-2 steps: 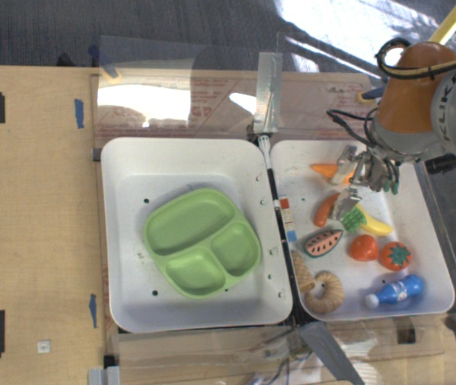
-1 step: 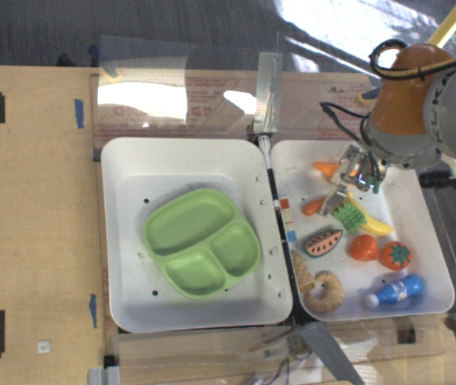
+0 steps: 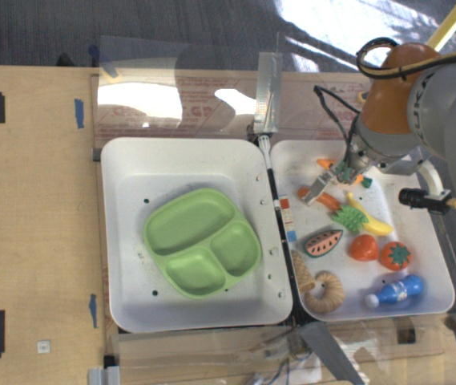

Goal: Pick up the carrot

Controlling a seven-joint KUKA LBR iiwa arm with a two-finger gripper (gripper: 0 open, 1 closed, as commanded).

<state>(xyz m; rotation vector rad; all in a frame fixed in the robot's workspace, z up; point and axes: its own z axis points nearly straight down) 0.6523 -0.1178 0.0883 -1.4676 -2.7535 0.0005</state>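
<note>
The carrot [image 3: 331, 202] is a small orange piece with a green leafy end [image 3: 349, 217]. It lies slantwise in the right bin [image 3: 440, 247], near the bin's middle. My gripper [image 3: 324, 188] hangs low over the upper part of that bin, just above and to the left of the carrot's orange end. From this angle I cannot make out whether it touches the carrot. The grey arm with its orange band [image 3: 392, 95] reaches in from the upper right.
Around the carrot lie a yellow banana [image 3: 374, 224], a watermelon slice [image 3: 324, 243], a red tomato [image 3: 363, 248], a strawberry [image 3: 396, 254], a blue bottle [image 3: 394, 290] and a croissant [image 3: 324, 289]. The left bin [image 3: 123, 215] holds a green divided plate [image 3: 202, 241].
</note>
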